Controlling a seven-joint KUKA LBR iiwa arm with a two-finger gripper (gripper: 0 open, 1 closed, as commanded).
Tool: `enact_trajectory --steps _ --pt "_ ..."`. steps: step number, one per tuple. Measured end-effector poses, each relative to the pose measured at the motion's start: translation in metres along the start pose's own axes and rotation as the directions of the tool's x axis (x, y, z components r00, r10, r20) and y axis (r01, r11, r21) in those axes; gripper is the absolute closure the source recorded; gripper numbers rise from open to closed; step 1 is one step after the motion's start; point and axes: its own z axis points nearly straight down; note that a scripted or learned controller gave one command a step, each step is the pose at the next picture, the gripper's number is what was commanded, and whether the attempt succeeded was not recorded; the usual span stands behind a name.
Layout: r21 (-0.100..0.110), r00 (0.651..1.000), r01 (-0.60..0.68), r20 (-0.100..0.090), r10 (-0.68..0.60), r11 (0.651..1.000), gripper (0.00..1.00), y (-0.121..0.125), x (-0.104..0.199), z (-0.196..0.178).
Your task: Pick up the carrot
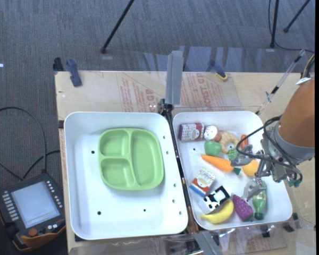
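The carrot [218, 162], orange and tapered, lies flat in the middle of the right bin [194, 158], its tip pointing left. My gripper [253, 188] hangs over the right part of that bin, to the right of and nearer than the carrot and apart from it. It sits just above a green bottle [259, 202] and a purple eggplant [243, 207]. The grey wrist and orange band [302, 118] reach in from the right. Nothing visibly hangs from the gripper.
Around the carrot lie a green pepper [212, 147], a yellow fruit [250, 167], a juice box [203, 180], a banana [219, 213] and a dark red can [191, 132]. The left bin [80, 195] holds a green divided plate [131, 158].
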Motion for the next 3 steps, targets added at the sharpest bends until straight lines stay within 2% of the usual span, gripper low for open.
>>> enact_trajectory --steps 1,2,3 --pt "-0.002 1.0 0.005 -0.003 -0.005 1.0 0.0 0.014 -0.065 0.122" --pt "0.0 0.992 -0.124 0.0 0.124 0.992 0.0 0.044 -0.033 0.12" --pt "0.0 0.993 -0.118 0.002 0.118 0.993 1.0 0.046 -0.034 0.11"
